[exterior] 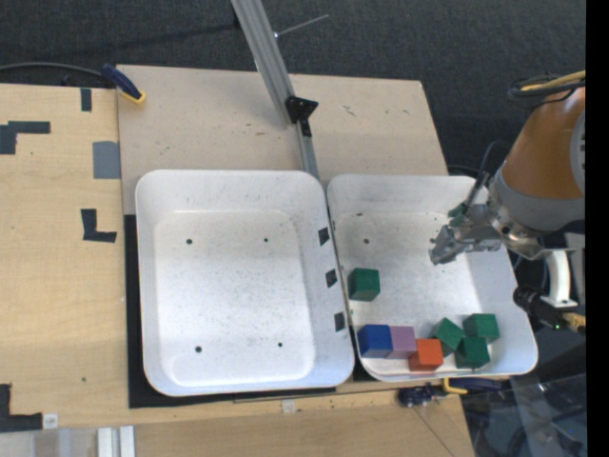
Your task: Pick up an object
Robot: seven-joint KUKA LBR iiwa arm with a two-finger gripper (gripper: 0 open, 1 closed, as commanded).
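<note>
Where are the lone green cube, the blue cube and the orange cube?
Lone green cube [364, 284]: camera view, top face.
Blue cube [375, 339]: camera view, top face.
Orange cube [427, 353]: camera view, top face.

Blocks [423, 339] in right bin [400, 203]

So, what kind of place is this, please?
Probably a robotics lab bench for grasping trials: a robot arm reaches over two white bins, coloured blocks lie in the right one, and a metal pole rises behind.
</note>
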